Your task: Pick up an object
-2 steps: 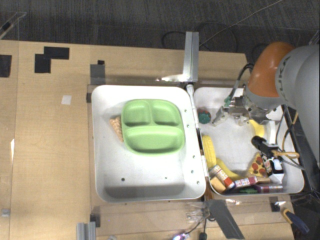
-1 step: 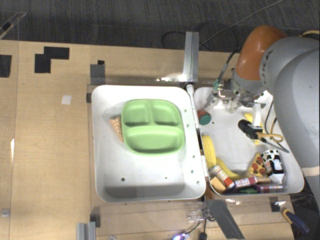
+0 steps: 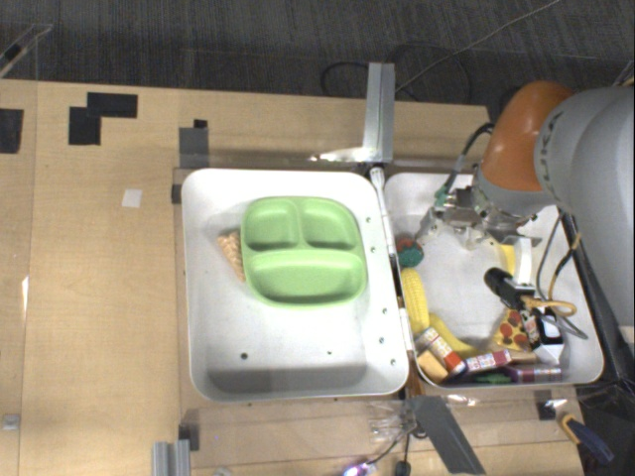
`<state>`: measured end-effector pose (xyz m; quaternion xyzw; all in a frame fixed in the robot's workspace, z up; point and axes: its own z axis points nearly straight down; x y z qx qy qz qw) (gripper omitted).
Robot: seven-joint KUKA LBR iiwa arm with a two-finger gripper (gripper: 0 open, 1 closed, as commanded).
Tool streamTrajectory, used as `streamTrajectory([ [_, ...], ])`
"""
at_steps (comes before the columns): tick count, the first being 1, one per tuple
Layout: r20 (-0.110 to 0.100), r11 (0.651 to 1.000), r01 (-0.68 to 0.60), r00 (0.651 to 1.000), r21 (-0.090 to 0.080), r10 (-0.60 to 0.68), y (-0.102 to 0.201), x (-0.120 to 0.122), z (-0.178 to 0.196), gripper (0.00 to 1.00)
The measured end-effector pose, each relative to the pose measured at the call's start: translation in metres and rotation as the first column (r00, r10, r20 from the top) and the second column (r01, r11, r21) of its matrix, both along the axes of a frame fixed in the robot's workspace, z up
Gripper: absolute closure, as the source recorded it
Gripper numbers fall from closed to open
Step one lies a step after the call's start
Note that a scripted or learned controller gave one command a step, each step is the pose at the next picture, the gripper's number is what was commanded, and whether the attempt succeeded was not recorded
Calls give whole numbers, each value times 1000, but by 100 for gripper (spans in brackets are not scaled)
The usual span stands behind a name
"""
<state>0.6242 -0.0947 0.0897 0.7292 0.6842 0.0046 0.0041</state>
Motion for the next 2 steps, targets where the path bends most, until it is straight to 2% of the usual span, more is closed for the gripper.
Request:
streamTrajectory([
  [1, -12, 999, 42, 999, 0, -42, -44, 45, 12, 0],
  [2, -3, 992, 130, 991, 1, -130, -69, 3, -1, 0],
])
